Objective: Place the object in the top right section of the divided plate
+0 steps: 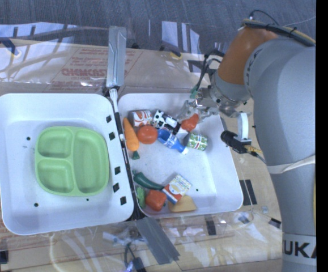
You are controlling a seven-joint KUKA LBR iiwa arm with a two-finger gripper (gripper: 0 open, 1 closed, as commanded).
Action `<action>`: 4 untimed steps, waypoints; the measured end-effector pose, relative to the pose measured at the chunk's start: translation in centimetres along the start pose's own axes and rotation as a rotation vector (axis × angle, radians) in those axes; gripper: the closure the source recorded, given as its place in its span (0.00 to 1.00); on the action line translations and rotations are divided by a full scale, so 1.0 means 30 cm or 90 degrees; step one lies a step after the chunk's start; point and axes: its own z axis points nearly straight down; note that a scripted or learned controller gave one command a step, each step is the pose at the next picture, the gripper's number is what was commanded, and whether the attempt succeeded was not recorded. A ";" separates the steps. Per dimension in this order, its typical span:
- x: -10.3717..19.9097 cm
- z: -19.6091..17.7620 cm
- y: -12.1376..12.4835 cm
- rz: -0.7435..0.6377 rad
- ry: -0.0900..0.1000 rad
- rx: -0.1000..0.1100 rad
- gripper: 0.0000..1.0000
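A light green divided plate (72,162) lies in the left white bin (11,118), with two small sections on its left and one long section on its right. My gripper (196,109) is low over the back of the right bin (223,177). Just below it lies a small red object (190,123), touching or nearly touching it. Around that object are a black-and-white cow-patterned item (165,119), a blue packet (172,141) and a green can (197,143). The wrist hides the gripper's tips.
Also in the right bin are an orange carrot (131,136), a red tomato (148,134), a red-and-white jar (141,118), a dark green vegetable (145,180), a small carton (178,187), a red item (155,200) and a tan wedge (183,204). The arm (277,95) covers the right side.
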 end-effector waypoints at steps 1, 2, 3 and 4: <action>0.005 -0.034 0.002 -0.005 0.000 0.001 1.00; 0.008 -0.068 0.004 -0.009 0.000 0.001 1.00; 0.011 0.001 0.035 -0.314 -0.001 -0.002 1.00; 0.015 -0.037 0.039 -0.317 -0.002 -0.003 1.00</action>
